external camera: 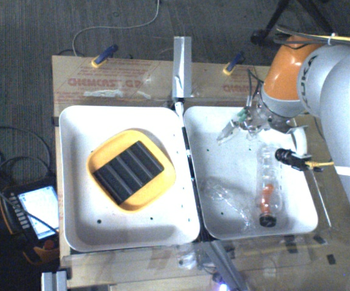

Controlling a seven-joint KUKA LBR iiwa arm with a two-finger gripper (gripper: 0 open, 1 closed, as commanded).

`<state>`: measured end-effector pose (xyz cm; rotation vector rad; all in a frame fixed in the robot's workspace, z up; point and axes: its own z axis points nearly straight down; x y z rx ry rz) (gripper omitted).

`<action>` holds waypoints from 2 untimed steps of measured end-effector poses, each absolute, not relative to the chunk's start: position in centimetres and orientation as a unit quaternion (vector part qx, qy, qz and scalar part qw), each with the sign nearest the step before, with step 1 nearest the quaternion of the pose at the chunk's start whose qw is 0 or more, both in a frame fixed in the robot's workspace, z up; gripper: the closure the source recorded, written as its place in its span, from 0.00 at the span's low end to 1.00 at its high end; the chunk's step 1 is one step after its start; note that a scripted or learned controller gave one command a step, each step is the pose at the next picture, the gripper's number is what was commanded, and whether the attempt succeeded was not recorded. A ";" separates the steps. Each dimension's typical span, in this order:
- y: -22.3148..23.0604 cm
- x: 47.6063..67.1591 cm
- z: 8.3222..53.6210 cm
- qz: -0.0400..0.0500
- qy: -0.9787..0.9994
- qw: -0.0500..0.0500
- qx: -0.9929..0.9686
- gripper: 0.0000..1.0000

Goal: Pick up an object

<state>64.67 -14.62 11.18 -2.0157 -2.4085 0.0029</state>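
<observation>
We saw two shallow white bins side by side on a brown bench. The left white bin point(72, 162) held a yellow, rounded-square plastic object with a black ribbed top point(131, 169), lying at a tilt near the bin's middle. In the right white bin point(223, 162), a clear plastic bottle with an orange patch inside and a dark cap point(267, 193) lay lengthwise toward the lower right of the frame, its cap end nearest the bin's bottom edge. A crumpled piece of clear plastic film point(226, 199) lay just to the left of the bottle.

The grey arm with the orange band point(290, 71) reached in from the upper right, and its two-finger gripper point(247, 123) hung over the upper part of the right bin, above the bottle's far end. Something pale and clear showed at its tip (too blurred to name), so we could not tell how the tool stood or whether it held anything. Two blue-and-yellow clamps point(104, 55) sat on the bench's top edge.
</observation>
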 end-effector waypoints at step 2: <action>-19.9 53.6 14.1 0.000 -0.799 -0.001 -0.601 0.00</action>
